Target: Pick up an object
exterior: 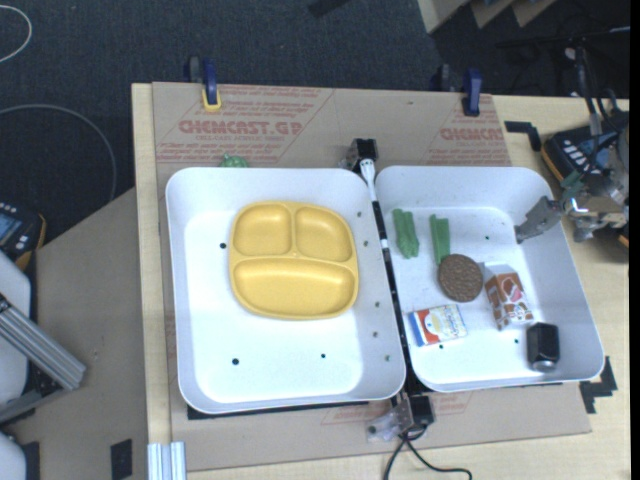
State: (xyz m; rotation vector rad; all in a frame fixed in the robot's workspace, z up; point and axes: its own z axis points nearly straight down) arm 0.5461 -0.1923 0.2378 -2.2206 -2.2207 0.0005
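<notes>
Candidate objects are all lying in the right bin (560, 268): two green sticks (405, 233), (440, 236) side by side toward the far left of that bin; a round brown disc (461, 277) near the centre; a small reddish packet (507, 299) just right of the disc; a flat white carton with blue and red print (438, 325) nearer and to the left; a small black block (543, 345) in the near right corner.

The gripper (535, 220) is hanging over the bin's far right rim, carrying nothing between its fingers; whether the jaws are spread or pressed together, I cannot tell from this slant.

Judgement on the approach: the black block is standing well apart from the rest and looks the easiest grab, but it is sitting close to the sloped wall, so the fingers should be straddling it along the wall, not across. The disc and packet are nearly touching; a descent there is risking a nudge to both. Flat carton probably too low for a clean pinch.

The left bin (200, 348) is holding a yellow divided plate (294, 260).
</notes>
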